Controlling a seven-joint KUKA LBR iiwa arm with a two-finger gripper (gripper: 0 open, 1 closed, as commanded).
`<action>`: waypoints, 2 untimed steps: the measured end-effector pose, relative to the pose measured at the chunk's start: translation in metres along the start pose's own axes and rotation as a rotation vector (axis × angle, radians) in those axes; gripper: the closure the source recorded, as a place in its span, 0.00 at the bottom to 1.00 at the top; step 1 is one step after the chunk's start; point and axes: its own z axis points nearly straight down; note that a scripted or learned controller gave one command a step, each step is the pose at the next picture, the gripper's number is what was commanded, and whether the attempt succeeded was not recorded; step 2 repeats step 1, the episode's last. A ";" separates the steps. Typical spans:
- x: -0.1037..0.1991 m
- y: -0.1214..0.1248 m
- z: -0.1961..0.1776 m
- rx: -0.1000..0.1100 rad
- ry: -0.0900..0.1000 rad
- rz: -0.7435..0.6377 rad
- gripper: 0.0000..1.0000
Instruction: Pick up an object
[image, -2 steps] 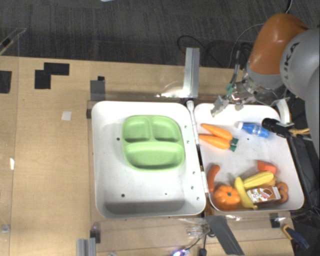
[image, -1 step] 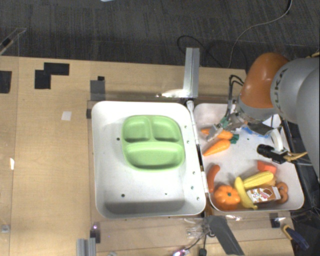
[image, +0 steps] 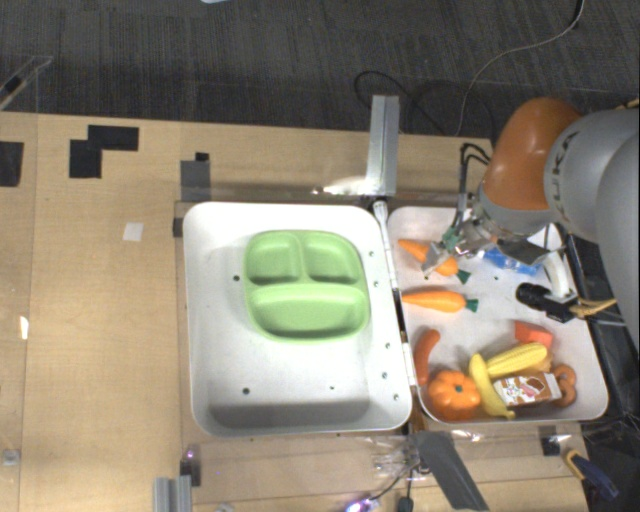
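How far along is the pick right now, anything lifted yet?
Nothing looks lifted. The pincer is down in the right bin, at the upper carrot near the bin's top left; whether it grips it is unclear. The second carrot, pumpkin and banana lie in the bin. The grasp and lift remain.

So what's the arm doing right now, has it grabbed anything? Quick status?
Gripper low in right bin, at upper carrot; grip unclear. Second carrot lies just below. Green tray alone in left bin.
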 end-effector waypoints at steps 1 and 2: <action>0.045 0.053 -0.093 0.009 0.004 -0.071 1.00; 0.045 0.053 -0.093 0.009 0.004 -0.071 1.00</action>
